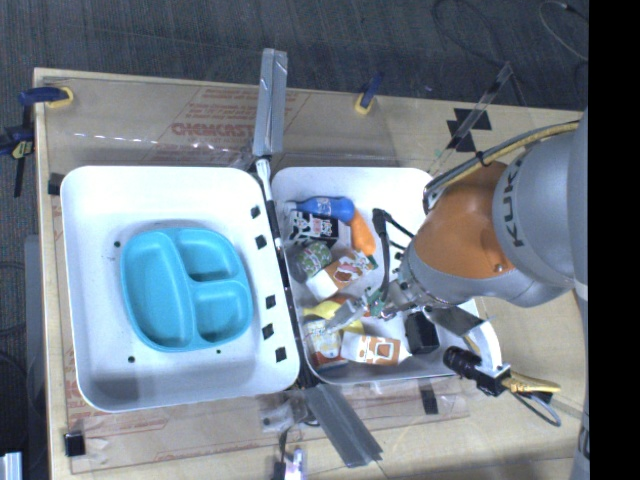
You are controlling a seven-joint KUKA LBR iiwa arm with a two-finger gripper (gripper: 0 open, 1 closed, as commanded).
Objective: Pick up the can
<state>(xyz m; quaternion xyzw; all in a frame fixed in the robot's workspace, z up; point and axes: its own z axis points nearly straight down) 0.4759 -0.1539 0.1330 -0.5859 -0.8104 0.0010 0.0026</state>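
The can, small with a greenish patterned top, lies in the right bin near its left wall, among other items. My gripper hangs low over the middle of that bin, below the orange wrist band, about a can's width to the right of and below the can. It sits over a jumble of packets, and clutter and the wrist hide its tips. Nothing shows as held.
Around the can lie a blue bottle, a black-and-white carton, an orange carrot-like piece, a snack packet, a yellow banana and an orange-white box. The left bin holds a blue divided tray.
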